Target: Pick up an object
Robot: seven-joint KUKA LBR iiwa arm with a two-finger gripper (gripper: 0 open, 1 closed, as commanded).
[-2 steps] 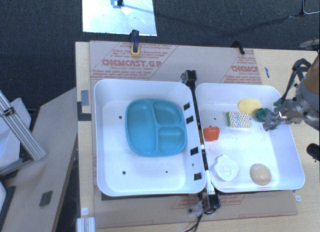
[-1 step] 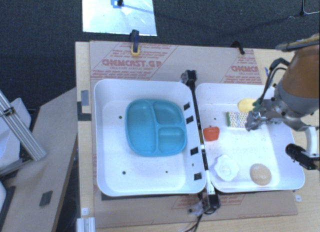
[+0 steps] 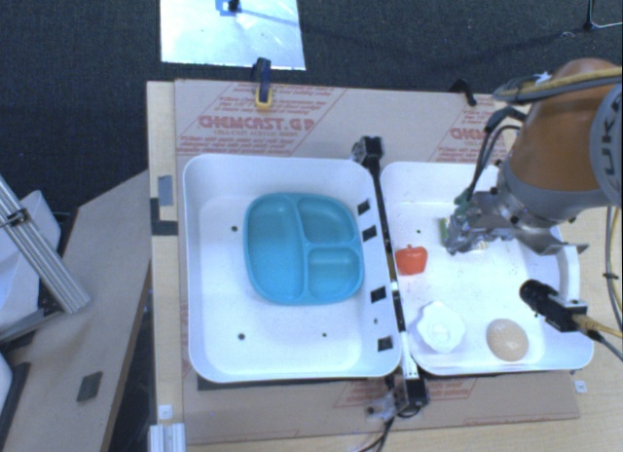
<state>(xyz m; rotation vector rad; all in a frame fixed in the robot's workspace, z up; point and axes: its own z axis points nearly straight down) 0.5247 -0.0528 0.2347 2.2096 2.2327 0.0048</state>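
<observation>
Left bin [image 3: 214,245]: white and shallow, set on a pale board [image 3: 321,109] with red lettering. A blue divided plate [image 3: 302,248] lies flat near the bin's middle, with three compartments and nothing in them. A few small dark dots mark the bin floor around it.

Seam between the bins: a row of black clips [image 3: 375,236] runs down the shared edge.

Right bin [image 3: 428,192]: the same white tray, holding three loose things.
- A small red-orange piece [image 3: 412,260] sits just inside the left wall, about halfway down. Its shape is too small to name.
- A white rounded piece [image 3: 441,327] lies below it, near the front left corner.
- A beige egg-shaped piece [image 3: 507,339] lies to the right of the white one, along the front wall and apart from it.

Gripper [image 3: 459,234]: low over the middle of the right bin, up and to the right of the red-orange piece, near it but not touching. Its tip is a metallic clutter from this angle, so I cannot tell how far open it is. Nothing is visibly held. All three pieces lie on the bin floor, clear of it.

Arm [image 3: 560,148]: an orange band and grey body reach in from the right over the bin's far right corner.
</observation>
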